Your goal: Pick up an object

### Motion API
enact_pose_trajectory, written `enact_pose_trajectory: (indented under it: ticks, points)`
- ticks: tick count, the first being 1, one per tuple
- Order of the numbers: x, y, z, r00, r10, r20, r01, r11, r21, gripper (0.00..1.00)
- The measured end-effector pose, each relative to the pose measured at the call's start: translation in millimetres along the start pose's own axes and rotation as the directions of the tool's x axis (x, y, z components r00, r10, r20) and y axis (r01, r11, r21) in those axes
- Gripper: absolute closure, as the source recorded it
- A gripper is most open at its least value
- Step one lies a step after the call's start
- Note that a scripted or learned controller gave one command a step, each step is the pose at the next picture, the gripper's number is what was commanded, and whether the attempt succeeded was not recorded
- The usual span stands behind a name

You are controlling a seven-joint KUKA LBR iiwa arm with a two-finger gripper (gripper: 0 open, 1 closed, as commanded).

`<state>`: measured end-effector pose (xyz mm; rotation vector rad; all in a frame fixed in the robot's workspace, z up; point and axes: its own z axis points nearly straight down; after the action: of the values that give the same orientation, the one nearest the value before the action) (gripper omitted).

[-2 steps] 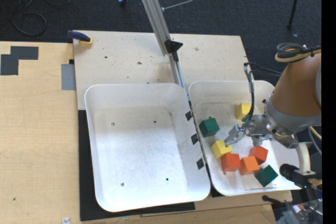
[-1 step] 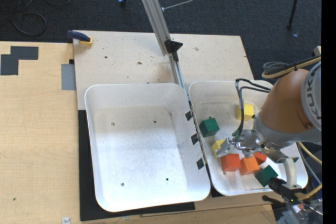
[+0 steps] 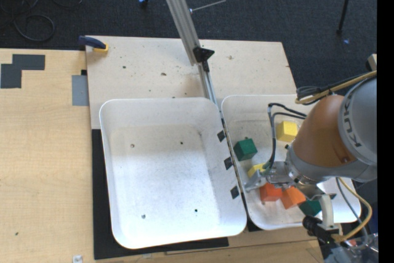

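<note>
The right bin (image 3: pixel 258 109) holds a green block (image 3: pixel 245 148), a yellow block (image 3: pixel 287 130), a small yellow piece (image 3: pixel 257 168), an orange-red block (image 3: pixel 269 193), an orange piece (image 3: pixel 294 197) and a dark green piece (image 3: pixel 311 206). My gripper (image 3: pixel 266 178) hangs low over the near part of this bin, just above the orange-red block and beside the small yellow piece. The arm's orange band (image 3: pixel 323 132) and grey wrist cover the bin's right side. Nothing shows between the fingers.
The left bin (image 3: pixel 123 114) lies beside the right one, with black clips (image 3: pixel 227 162) along the shared wall. A slanted aluminium post (image 3: pixel 181 12) rises behind the bins. A blue and yellow clamp (image 3: pixel 93 43) sits at the bench's far left corner.
</note>
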<state>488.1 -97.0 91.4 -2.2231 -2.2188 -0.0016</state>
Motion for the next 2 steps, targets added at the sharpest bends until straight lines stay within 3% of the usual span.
enact_pose_trajectory:
  ticks: [1,2]
  points:
    - [-1,0,-11,1.000,0.009,-0.002,-0.009,1.000,0.002,1.00]
    - [-1,5,-73,1.000,-0.003,0.001,0.003,1.000,-0.003,1.00]
